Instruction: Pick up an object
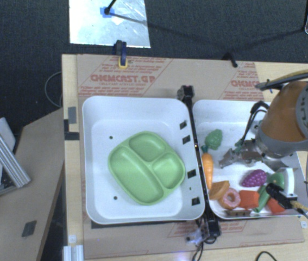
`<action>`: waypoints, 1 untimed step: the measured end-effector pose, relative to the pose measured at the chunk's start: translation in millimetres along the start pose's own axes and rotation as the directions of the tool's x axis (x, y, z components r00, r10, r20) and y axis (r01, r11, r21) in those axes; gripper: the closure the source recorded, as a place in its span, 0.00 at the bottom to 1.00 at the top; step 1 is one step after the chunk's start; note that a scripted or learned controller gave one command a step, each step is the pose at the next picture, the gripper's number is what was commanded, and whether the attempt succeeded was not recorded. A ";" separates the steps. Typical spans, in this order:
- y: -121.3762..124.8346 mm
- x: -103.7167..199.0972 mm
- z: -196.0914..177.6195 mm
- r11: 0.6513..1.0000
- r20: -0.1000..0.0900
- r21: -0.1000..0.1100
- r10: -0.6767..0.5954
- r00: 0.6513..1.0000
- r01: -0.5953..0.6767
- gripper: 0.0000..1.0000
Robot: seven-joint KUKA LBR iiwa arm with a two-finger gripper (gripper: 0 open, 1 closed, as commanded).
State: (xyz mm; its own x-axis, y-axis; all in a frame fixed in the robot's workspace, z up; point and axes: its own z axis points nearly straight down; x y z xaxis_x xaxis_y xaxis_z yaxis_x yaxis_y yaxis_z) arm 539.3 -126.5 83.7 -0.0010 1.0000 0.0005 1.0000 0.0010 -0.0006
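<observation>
Jaws (231, 157): grey metal, low inside the right bin (224, 113), over bare white floor; whether they stand open or closed cannot be told, and nothing shows between them.
Arm (295, 118): grey, with an orange band above the wrist, reaching in from the right over the right bin's far edge.
Toy broccoli (214, 139): green, just left of the jaws and a little farther back, apart from them.
Toy carrot (207, 167): orange, lying lengthwise along the right bin's left wall, near the jaws.
Toy grapes (255, 176): purple bunch, just right of and nearer than the jaws.
Pink ring-shaped toy (231, 198): at the near wall, beside an orange-brown piece (218, 189) and a red piece (249, 198).
Green and red items (273, 192): crowded in the near right corner; kind unclear.
Left bin (105, 118): white, shallow, touching the right bin.
Green divided plate (146, 167): three compartments, lying flat in the left bin.
Surface (159, 75): covered with printed brown cardboard.
</observation>
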 end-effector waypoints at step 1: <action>1.0 -0.1 -11.5 1.000 0.000 -0.003 0.000 1.000 0.000 1.00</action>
State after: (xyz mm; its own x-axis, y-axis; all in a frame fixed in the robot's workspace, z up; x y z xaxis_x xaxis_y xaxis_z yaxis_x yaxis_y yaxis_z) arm 540.3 -126.6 95.2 -0.0011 1.0000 0.0002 1.0000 0.0011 0.0026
